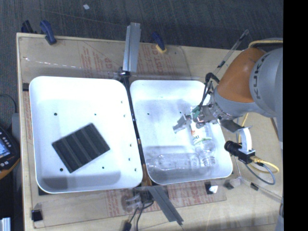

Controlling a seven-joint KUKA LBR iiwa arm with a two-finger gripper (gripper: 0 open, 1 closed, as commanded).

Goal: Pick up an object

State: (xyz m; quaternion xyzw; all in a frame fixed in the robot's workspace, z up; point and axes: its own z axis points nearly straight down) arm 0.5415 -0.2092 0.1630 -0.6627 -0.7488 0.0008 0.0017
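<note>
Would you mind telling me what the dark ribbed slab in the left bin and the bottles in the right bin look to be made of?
The dark ribbed slab looks like matte black rubber or plastic: no glare, parallel grooves. The bottles seem clear, glossy plastic: the white bin shows through them, with highlights.

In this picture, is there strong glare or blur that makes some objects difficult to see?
In the camera view, bright light washes out the left bin, though the dark ribbed pad stands out sharply; in the right bin, the clear plastic bottles blend into the white floor, and the gripper looks slightly soft.
</note>
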